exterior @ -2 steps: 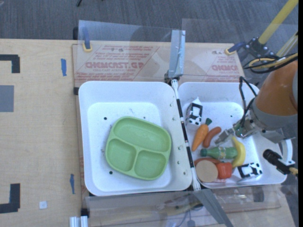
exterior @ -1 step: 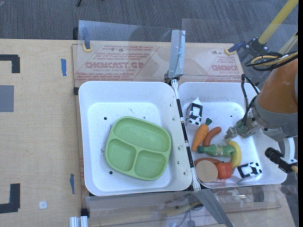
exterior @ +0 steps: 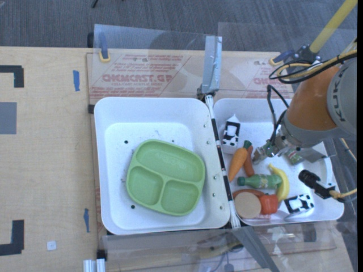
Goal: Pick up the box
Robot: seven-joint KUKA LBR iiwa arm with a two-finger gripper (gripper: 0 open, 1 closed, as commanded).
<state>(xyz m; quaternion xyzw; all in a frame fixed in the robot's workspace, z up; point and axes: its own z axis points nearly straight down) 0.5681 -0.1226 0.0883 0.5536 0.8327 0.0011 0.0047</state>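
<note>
Here we see the gripper [exterior: 271, 151] low in the right bin [exterior: 255, 107], just beside the carrot [exterior: 239, 162] and above the green bottle [exterior: 260, 181]; whether it is wide or narrow we cannot tell. The box [exterior: 230, 135] (white with black patches) stands near the bin's left wall, apart from the gripper. A second, similar box [exterior: 299, 204] lies at the near corner. Crowding is our worry: a descent here could catch the carrot or banana [exterior: 281, 181] instead.
</note>
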